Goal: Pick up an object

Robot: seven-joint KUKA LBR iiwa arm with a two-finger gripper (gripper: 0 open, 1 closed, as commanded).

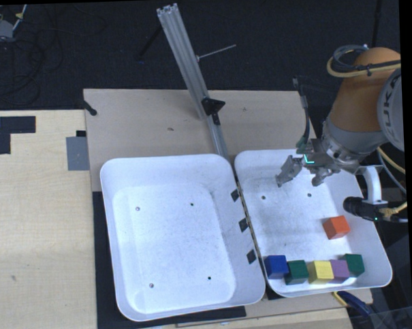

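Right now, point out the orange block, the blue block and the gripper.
orange block (336,227), camera view, top face.
blue block (276,265), camera view, top face.
gripper (303,174), camera view, midway between fingertips.

From my station I see the bench (45,222), pale wood, with a tan board (150,125) laid across its far part. Two shallow white bins sit side by side on it: the left bin (115,191) and the right bin (254,166), their inner rims touching. A black mat (101,267) shows beneath the left bin's near and left edges.
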